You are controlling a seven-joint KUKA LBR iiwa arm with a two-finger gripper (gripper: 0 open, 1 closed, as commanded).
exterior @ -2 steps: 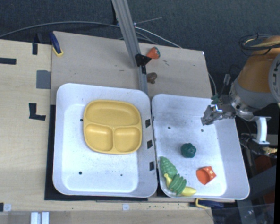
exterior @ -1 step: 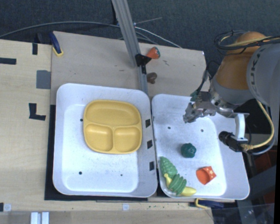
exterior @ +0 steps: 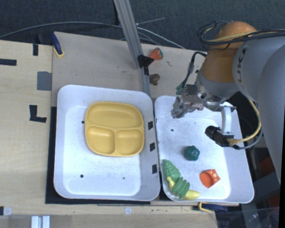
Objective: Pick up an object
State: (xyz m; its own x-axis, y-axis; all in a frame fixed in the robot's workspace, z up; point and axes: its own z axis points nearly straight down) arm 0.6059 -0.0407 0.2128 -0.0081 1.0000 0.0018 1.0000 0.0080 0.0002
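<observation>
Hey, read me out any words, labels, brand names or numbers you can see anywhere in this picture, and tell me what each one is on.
None: no readable text anywhere in the camera view.
The yellow plate, the green ball, the orange piece and the green and yellow toy are plain.
The black marks on the bench are tape, not letters.

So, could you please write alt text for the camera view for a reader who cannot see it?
A grey robot arm's tool hangs over the far end of the right white bin, which holds a dark green object, an orange object and a green-and-yellow toy. The left bin holds a yellow divided plate.
</observation>
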